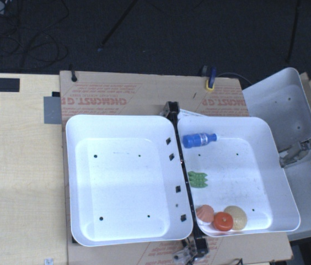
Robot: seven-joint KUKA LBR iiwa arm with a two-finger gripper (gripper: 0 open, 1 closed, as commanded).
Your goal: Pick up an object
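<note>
**White bins, small objects gathered in the right one**

Nearest the camera, a dark clamp (193, 252) at the seam between the two bins. Just beyond, in the near corner of the right bin (246, 170): a red round piece (223, 221) touching a pink round piece (204, 213) on its left and a cream round piece (236, 216) on its right. Further back, close to the divider, a small green ridged object (197, 179), apart from the rest. Further still, a blue bottle (198, 140) lying on its side by the far left wall. Alongside, the left bin (117, 175). Beneath both, a cardboard sheet (122, 95) with red print, on a pale wooden bench (17, 164). At the right, a tilted grey metal panel (279, 101). State of the gripper: cannot tell.
</note>
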